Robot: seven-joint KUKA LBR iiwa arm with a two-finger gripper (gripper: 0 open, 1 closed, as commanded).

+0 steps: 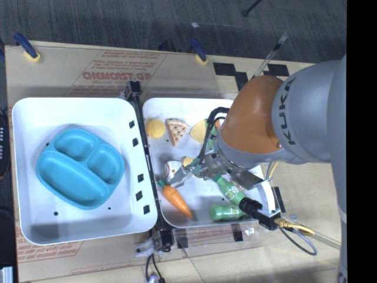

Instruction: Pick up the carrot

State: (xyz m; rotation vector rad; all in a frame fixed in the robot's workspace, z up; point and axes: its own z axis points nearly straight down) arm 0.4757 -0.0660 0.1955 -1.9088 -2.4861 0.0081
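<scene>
An orange carrot (177,200) with a green top lies in the right bin (154,112), near its front left corner. My gripper (187,175) hangs just above and to the right of the carrot's green end, under the grey arm and its orange band. Nothing of the carrot shows between the fingers.
The right bin also holds a yellow round piece (155,128), a toast-like wedge (176,130), a small white item (172,169) and green bottles (228,212) at the front. A blue divided plate (80,167) lies in the left bin (23,158). The arm covers the right bin's right half.
</scene>
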